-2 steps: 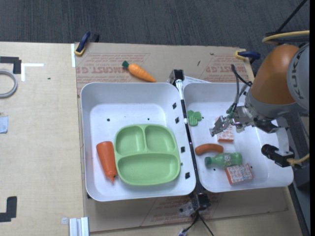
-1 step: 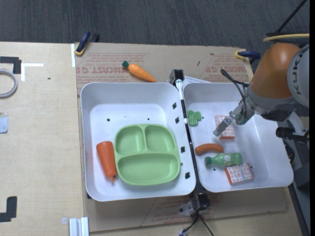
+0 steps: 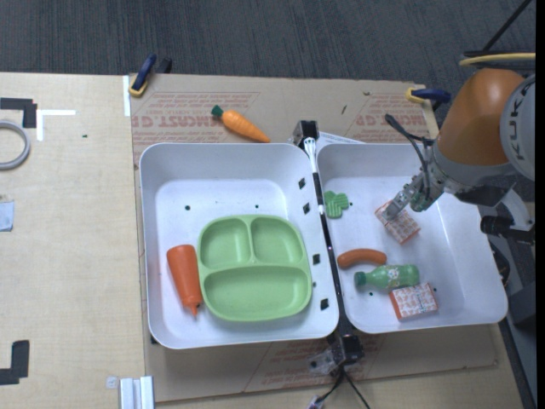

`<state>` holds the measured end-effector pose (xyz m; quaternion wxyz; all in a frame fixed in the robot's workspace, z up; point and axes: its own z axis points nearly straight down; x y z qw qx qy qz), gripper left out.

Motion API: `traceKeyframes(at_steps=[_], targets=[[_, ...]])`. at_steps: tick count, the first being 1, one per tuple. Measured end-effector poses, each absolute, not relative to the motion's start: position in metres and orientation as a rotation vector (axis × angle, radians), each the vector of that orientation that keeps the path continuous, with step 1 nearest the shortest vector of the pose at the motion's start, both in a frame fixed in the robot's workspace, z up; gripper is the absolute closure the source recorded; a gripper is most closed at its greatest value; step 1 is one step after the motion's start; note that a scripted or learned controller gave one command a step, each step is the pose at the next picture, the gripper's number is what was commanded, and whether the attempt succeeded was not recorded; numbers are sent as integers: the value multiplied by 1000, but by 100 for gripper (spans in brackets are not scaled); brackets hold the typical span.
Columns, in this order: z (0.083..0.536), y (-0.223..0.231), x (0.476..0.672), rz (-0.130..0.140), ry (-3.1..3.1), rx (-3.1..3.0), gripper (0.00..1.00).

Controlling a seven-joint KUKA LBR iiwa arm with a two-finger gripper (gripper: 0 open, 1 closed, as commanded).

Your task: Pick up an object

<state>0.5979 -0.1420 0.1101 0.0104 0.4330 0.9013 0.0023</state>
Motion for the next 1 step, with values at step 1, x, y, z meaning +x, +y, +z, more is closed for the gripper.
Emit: traceKeyframes(at_steps=[1], targets=[[192, -69, 553, 0, 2742, 1529, 100]])
